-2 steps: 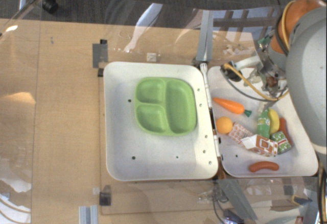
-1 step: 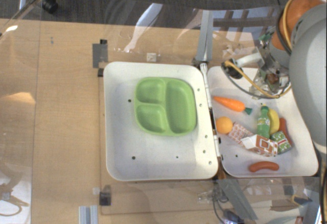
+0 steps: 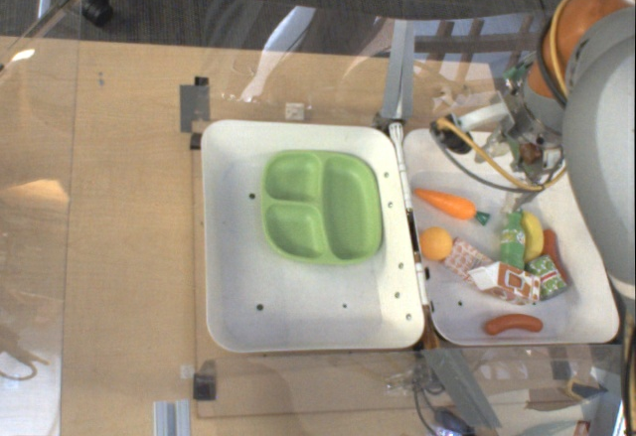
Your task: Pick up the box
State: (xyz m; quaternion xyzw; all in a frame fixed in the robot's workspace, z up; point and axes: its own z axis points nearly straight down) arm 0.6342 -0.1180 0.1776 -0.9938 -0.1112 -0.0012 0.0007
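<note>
Step in hand: we judge this to be the approach, before any grasp. The box (image 3: 509, 282), a small white carton with red-brown print, lies on its side in the right bin (image 3: 596, 325), toward its near edge, untouched by the arm.

Gripper (image 3: 527, 158): we see it at the far side of the right bin, amid cables and wrist hardware. We cannot tell how its jaws stand; the tip is too cluttered and small to read. Nothing is seen between them.

Arm pose: the grey arm (image 3: 601, 116) enters from the right, its orange band (image 3: 586, 12) high at the far right corner, the wrist angled down and leftward over the bin's back portion. It sits well apart from the box.

Neighbours of the box:
- patterned packet (image 3: 465, 258), touching or just beside it on the left
- orange (image 3: 435, 244), beyond the packet
- green carton (image 3: 548, 277), just beside it on the right
- green bottle (image 3: 512, 242) and banana (image 3: 534, 234), just behind it
- sausage (image 3: 514, 325), nearer the bin's front edge
- carrot (image 3: 447, 205), farther back

Left bin (image 3: 229, 315): holds a green divided tray (image 3: 323, 207).

Next move calls for, in our judgement: carrying the gripper toward the near edge until it stands over the box, then descending with the jaws set across its narrow sides. The crowding is the risk; a finger could land on the packet or the green carton instead.
</note>
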